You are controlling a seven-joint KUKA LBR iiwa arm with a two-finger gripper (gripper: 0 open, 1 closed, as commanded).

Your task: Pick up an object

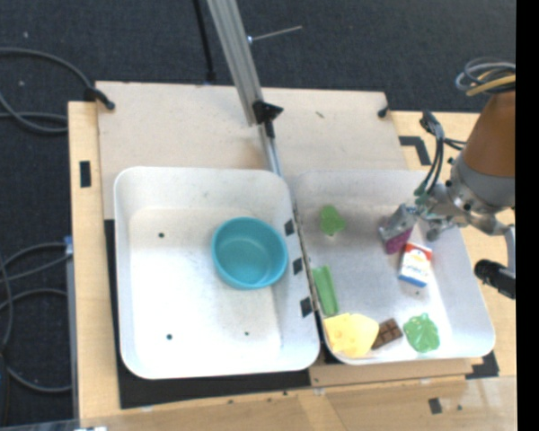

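Camera view: the gripper (411, 223) hangs over the right bin (467, 326), near its upper right part, with the grey arm and its orange band coming in from the right edge. Just at the fingertips sits a small purple piece (395, 239), touching or nearly touching the gripper's lower left side. Whether it lies between the fingers or only beside them cannot be told from here, and whether the fingers are spread or pressed together cannot be told either, since the wrist body covers them.

Just below and to the right of the gripper lies a small white carton (416, 265) with red and blue print, its long axis running roughly up and down the picture, tilted slightly. It is the next nearest thing after the purple piece. My judgement is that the purple piece is the target in hand, as it lies right under the tool.

Further off in the same bin: a green block (331, 220) to the left, a long green strip (324, 287) along the left wall, and at the lower edge a yellow wedge (350, 334), a brown bar (389, 332) and a green leafy toy (421, 331).

In the left bin (135, 241), well apart from the gripper, rests 1 blue bowl (249, 252).
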